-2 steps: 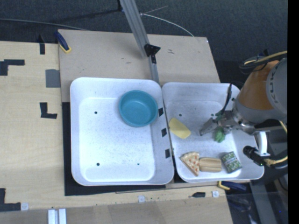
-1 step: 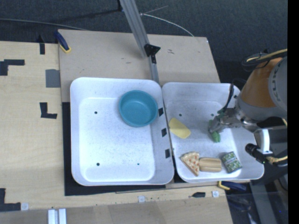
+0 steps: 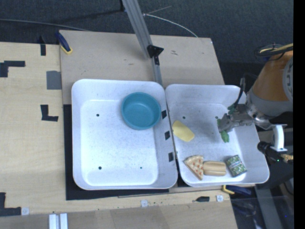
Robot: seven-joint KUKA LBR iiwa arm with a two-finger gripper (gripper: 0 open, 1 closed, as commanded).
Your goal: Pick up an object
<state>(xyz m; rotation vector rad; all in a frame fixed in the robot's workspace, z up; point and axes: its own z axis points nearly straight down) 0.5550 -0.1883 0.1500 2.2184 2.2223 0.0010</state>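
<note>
From above, the gripper [image 3: 226,126] sits low over the right bin [image 3: 205,92], near its right wall; whether it is wide, narrow or holding anything cannot be told. A small green object [image 3: 225,137] lies just below it. A yellow piece [image 3: 183,131] rests by the bin's left wall. Along the front edge lie a pizza slice [image 3: 194,166], a hot dog [image 3: 214,168] and a green packet [image 3: 235,165]. A blue bowl [image 3: 140,110] sits at the left bin's [image 3: 95,142] back right corner
</note>
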